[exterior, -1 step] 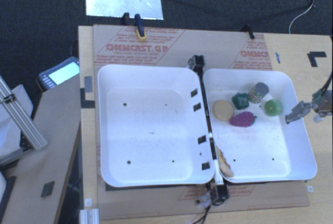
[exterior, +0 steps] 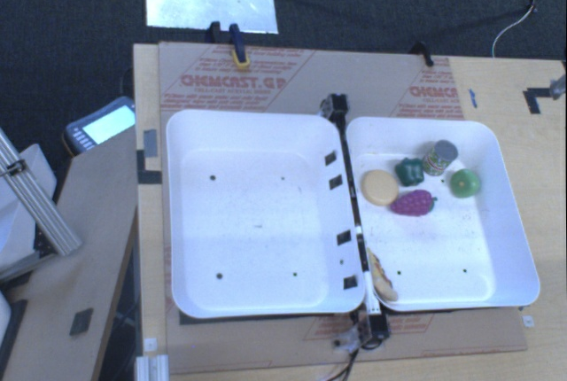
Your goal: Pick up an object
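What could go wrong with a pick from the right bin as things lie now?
The tan disc, green pepper, purple grapes and can sit bunched together, so reaching for one would likely nudge or catch a neighbour. The green ball looks round and may roll off if touched. The brownish piece lies against the right bin wall by the divider, probably leaving little room to close around it.

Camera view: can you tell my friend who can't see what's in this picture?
Two white bins sit side by side; the right bin holds a purple grape bunch, green apple, green pepper, tin can and tan round piece.
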`<state>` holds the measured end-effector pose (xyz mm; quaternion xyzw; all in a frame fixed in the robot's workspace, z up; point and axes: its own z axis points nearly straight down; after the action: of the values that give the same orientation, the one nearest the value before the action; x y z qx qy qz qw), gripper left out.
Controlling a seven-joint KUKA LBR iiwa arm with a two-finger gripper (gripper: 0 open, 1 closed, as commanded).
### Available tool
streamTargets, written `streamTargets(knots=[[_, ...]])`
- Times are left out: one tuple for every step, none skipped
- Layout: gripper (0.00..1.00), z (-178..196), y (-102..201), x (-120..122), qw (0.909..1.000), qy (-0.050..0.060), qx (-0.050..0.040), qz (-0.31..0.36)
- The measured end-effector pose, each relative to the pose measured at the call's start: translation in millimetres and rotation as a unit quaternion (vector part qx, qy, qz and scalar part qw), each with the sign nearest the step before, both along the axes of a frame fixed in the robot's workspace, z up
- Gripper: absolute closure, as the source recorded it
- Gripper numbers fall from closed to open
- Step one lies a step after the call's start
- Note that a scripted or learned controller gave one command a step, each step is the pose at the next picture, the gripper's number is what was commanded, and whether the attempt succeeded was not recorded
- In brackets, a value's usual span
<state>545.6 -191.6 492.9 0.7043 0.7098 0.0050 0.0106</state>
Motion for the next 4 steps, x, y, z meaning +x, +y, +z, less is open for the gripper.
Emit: streamTargets(knots=[[1.00, 2, -1, -1, 1.0000, 0.007, 0.0018, 0.001], [1.00, -51, 97, -3, 0.9999, 0.012, 0.0054, 0.003], [1.00, 48, 154, 4, 1.0000, 0.004, 0.0043, 0.002], [1.00, -78, 222, 5, 0.9999, 0.017, 0.0046, 0.001]])
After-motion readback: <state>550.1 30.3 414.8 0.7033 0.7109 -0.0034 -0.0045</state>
